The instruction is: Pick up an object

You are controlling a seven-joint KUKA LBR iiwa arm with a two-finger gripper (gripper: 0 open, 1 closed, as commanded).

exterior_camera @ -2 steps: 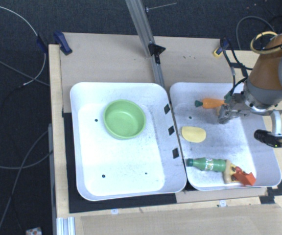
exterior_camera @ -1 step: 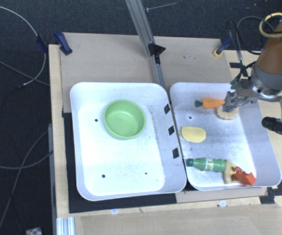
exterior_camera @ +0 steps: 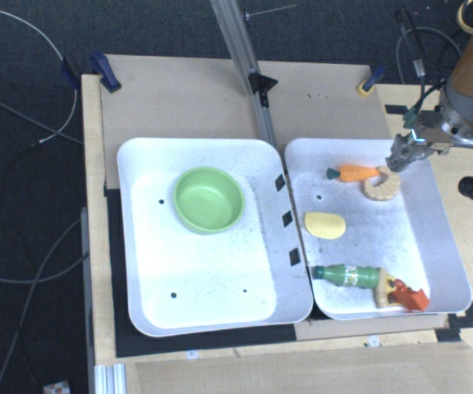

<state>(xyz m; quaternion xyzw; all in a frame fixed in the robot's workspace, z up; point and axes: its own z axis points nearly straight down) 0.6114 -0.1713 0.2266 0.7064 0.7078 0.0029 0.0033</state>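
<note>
Camera view has the gripper (exterior_camera: pixel 401 159) low over the biscuit (exterior_camera: pixel 382 188) beside the carrot (exterior_camera: pixel 358 172), presumably to grab one; its opening cannot be told.

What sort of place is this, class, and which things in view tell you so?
Probably a robotics lab: a robot arm over two white bins of toy items on a clamped board, with loose cables.

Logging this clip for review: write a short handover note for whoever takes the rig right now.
Gripper: low over the right bin, at the cookie beside the carrot; grip unclear.
Right bin also holds a yellow piece, green bottle and red toy. Green bowl sits in the left bin.
Done: approach.
Left: grasp and lift one object.
</note>
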